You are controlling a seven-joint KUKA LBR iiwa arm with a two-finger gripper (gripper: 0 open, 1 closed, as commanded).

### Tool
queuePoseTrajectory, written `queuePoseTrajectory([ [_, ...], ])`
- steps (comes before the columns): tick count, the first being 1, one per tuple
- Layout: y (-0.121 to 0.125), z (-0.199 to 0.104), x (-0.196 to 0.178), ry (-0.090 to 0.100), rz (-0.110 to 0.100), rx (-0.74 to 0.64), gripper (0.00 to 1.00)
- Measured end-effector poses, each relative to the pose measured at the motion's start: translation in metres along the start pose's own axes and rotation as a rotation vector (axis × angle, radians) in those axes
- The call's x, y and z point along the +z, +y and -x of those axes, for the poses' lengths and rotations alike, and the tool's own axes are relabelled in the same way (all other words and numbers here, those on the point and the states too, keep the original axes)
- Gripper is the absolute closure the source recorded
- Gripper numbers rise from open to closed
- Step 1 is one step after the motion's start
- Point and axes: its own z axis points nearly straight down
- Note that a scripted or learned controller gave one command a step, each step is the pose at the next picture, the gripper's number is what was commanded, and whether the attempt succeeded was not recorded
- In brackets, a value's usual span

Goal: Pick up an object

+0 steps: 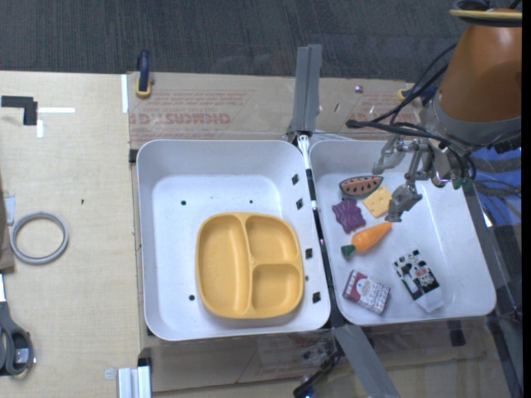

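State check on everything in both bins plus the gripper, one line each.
gripper: low over right bin, above the cheese, nothing seen held
yellow tray: flat in left bin, right way up
watermelon slice: lying flat
cheese wedge: lying flat
purple toy: lying flat
carrot: on its side
red packet: lying flat
black-and-white packet: lying flat

Pale wooden bench (66, 305) (cardboard sheet (216, 110) on top), dark carpet (207, 15) beyond

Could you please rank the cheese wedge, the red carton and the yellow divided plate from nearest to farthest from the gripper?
From the gripper:
1. Cheese wedge, just to its left in the right bin.
2. Red carton, at that bin's front.
3. Yellow divided plate, in the left bin.
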Motion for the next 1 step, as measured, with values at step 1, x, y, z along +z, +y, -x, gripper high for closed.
queuePoseTrajectory([
  [1, -0.0124, -0.0651, 0.1195, -0.003, 0.000, 0.096, 0.00],
])
